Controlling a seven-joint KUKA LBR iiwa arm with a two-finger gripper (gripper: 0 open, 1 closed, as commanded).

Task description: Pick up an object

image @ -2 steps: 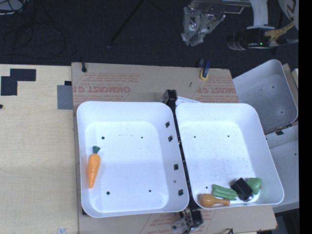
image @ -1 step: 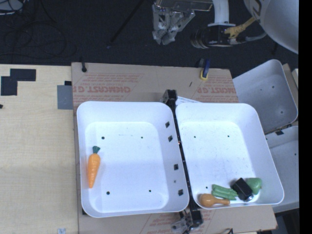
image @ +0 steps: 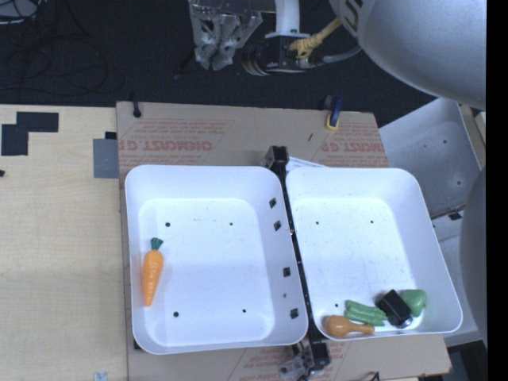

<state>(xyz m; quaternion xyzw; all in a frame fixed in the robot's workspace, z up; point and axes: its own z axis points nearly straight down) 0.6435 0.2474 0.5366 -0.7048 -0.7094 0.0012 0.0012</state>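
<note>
An orange toy carrot (image: 152, 270) with a green top lies by the left wall of the left bin (image: 202, 182). In the right bin (image: 357, 182), a small cluster sits in the near right corner: a green pod (image: 365, 313), a black block (image: 394, 307), a light green piece (image: 414, 298) and an orange-tan gourd shape (image: 346, 326). My gripper (image: 219, 44) hangs high at the top of the view, beyond the far edge of the bins and well away from every object. Nothing is seen in it.
The bins sit on a cardboard sheet (image: 238, 137) on a light wooden bench (image: 55, 236). A black divider clip strip (image: 287, 244) runs between the bins. The large grey arm body (image: 421, 30) fills the upper right. A blue and yellow item (image: 333, 113) rests on the cardboard's far edge.
</note>
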